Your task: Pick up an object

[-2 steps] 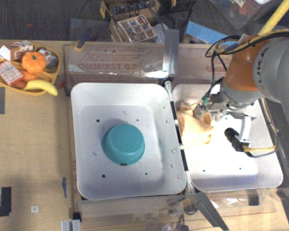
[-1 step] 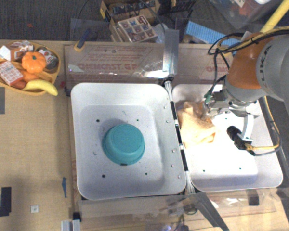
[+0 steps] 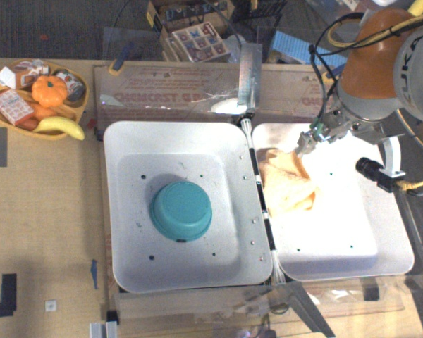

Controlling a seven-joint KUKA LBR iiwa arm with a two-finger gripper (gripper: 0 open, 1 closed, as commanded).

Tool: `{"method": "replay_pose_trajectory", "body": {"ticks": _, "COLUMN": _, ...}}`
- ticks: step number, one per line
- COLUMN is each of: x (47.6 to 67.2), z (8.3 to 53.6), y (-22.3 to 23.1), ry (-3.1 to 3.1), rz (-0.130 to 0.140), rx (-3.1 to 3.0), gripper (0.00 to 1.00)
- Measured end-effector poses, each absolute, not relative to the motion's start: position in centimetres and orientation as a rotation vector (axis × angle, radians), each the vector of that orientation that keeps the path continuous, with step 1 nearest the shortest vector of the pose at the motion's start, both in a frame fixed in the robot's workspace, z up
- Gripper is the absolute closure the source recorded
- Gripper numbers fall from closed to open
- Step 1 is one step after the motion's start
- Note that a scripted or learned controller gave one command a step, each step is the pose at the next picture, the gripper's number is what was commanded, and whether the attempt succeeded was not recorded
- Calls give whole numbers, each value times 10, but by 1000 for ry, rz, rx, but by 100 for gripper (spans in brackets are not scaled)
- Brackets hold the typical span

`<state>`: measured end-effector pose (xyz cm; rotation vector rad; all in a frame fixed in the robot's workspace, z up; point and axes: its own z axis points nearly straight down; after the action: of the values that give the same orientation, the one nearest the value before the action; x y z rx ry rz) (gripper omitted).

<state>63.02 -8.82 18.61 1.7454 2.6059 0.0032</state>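
Two shallow white bins sit side by side on the bench. The left bin (image 3: pixel 127 146) holds a single teal bowl (image 3: pixel 182 210) turned upside down, resting near the middle of the bin floor and well clear of every wall. The right bin (image 3: pixel 352 252) holds a pale yellow-orange object (image 3: pixel 290 182), soft-looking and crumpled like a cloth or a piece of thin plastic, though glare in that bin washes out its surface and its exact kind cannot be told. It lies in the left part of the right bin, close against the wall shared with the left bin, stretching from the far left corner toward the middle of the floor. The grey arm with its orange band reaches in from the right, and the gripper (image 3: pixel 311 138) hangs over the far edge of the right bin, just above the upper end of the yellow-orange object; whether it touches that object, and how far its jaws stand apart, cannot be told from this view. Outside the bins, at the bench's far left, a yellow basket (image 3: pixel 0 111) holds a small orange pumpkin (image 3: pixel 49 91), a banana (image 3: pixel 60 126) along its near rim, and some small printed boxes (image 3: pixel 13 105).
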Motion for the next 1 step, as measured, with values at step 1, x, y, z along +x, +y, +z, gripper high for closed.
{"method": "replay_pose_trajectory", "body": {"ticks": 1, "x": 630, "z": 186, "y": -88, "ry": 2605, "rz": 3, "rx": 1746, "gripper": 0}}
